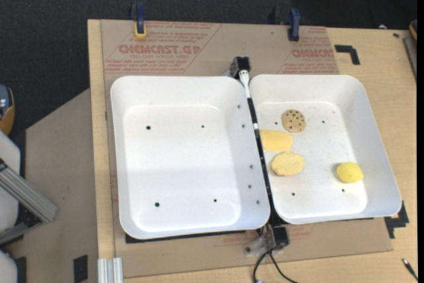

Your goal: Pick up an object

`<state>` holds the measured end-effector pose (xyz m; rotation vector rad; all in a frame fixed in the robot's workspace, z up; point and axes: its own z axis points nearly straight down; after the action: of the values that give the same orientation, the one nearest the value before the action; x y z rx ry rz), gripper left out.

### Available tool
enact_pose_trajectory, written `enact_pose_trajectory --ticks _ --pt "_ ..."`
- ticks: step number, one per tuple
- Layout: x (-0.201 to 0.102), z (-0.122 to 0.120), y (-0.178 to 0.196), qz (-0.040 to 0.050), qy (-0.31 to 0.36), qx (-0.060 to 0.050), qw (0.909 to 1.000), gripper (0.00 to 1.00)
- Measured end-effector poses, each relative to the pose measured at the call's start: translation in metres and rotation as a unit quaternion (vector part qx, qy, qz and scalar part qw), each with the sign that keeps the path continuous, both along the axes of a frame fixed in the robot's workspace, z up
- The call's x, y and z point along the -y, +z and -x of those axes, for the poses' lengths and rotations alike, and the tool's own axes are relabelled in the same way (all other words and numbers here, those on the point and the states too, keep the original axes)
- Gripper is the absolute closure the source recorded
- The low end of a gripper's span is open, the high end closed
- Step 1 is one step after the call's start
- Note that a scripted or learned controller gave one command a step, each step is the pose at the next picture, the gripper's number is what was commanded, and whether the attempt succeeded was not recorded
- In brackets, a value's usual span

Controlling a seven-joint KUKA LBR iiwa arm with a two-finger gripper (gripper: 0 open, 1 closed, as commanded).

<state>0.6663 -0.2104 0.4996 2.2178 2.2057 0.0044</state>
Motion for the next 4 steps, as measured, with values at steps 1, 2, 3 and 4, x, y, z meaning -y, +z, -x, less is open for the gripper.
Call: enact_pose_trajectory --ticks 1,2,3,4 --pt "0.009 0.043 -0.126 -0.0056 0.001 -0.013 0.9999 1.0" --pt "0.014 0.056 -0.089 -0.0022 0.002 -0.003 1.0 1.0" --pt "-0.009 0.099 -0.171 -0.0058 0.002 -0.011 0.9999 1.0" --pt "-0.076 0.14 -0.213 -0.0059 0.005 -0.009 0.9999 1.0"
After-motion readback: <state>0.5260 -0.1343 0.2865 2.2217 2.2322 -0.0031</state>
